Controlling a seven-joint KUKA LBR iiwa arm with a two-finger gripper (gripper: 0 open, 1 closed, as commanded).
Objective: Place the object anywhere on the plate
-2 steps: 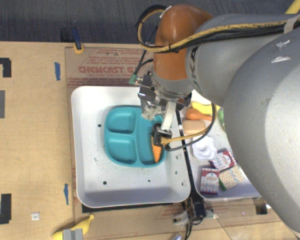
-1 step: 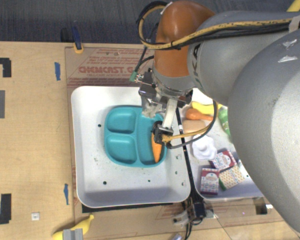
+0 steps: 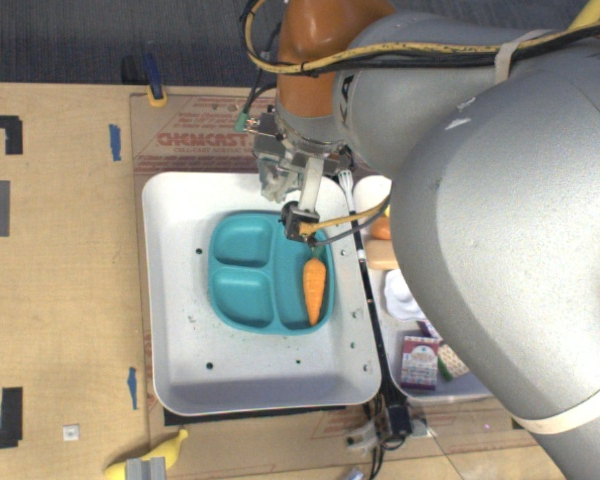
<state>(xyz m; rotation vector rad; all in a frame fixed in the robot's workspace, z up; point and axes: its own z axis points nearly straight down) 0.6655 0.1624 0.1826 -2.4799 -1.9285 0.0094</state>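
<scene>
Camera view: fixed overhead look at a slant, arm [image 3: 500,168] coming in from the right and covering most of the right bin [image 3: 420,393].
Left bin [image 3: 170,298]: white, shallow, holds a teal plate [image 3: 245,293] with three compartments.
Carrot [image 3: 314,285]: orange toy, lying lengthwise in the plate's long right-hand compartment, tip pointing toward the bench's near edge, green end up by the gripper.
Gripper [image 3: 298,218]: hanging over the plate's upper right corner, just above the carrot's top end. Fingers are dark and bunched in this view; can't tell if they're spread or pressed together, and nothing visibly sits between them.
Right bin contents: a small printed box [image 3: 418,360] and some white and orange items [image 3: 380,230] peeking out beside the arm.
Bench [image 3: 60,298]: brown cardboard surface, blue tape marks at left.
</scene>
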